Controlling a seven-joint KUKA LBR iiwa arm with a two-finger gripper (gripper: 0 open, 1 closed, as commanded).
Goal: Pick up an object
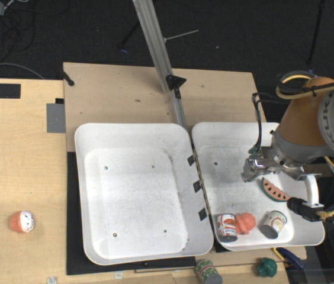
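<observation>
The right bin [226, 147] holds a watermelon-slice toy [272, 190], a red and white can [227, 226], a pink-orange lump [246, 222] and a small tipped can [273, 223] along its near side. My gripper [253, 169] hangs over the right bin's middle, just left of the watermelon slice. The grey arm with its orange band [303, 120] rises to the right of it. From this angle the fingers' spread is hidden.
The left bin [131, 194] lies beside the right one. An orange ball [22, 222] rests on the wooden bench at far left. A green can [205, 271] and a teal object [266, 267] lie past the bins' near edge. A metal rail [155, 40] slants above.
</observation>
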